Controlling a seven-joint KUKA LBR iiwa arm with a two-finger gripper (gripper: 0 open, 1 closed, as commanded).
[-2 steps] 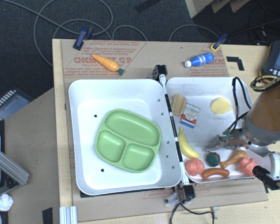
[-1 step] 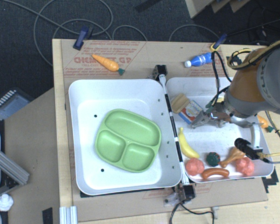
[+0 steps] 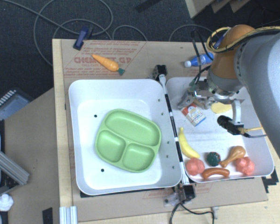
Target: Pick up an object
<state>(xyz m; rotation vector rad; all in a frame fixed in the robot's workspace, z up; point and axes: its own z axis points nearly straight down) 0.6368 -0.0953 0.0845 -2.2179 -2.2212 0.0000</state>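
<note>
**Arm low over right bin, above a small carton**

Gripper (image 3: 194, 98) sits low in the upper part of the right bin (image 3: 261, 146), reached in from the right. Its metal fingers look spread apart and nothing lies between them, so it is open and holds nothing. Just below it lies a small carton (image 3: 194, 115), white with red and blue print, flat on the bin floor and slightly turned. It appears close to the gripper, though whether they touch is unclear.

Judging by looks, the carton is light and stiff, with flat sides that suit a pinch across its narrow width; smooth card may slip if caught at a corner.

Along the bin's lower edge sit toy foods: a banana (image 3: 186, 146), a tomato (image 3: 194, 166), a sausage (image 3: 215, 173), a dark green ball (image 3: 213, 158) and a drumstick (image 3: 233, 155). A yellow piece (image 3: 220, 108) lies right of the gripper.

The left bin (image 3: 84, 101) holds a green divided plate (image 3: 127, 139). A toy carrot (image 3: 107, 63) rests on the bench behind it.
</note>
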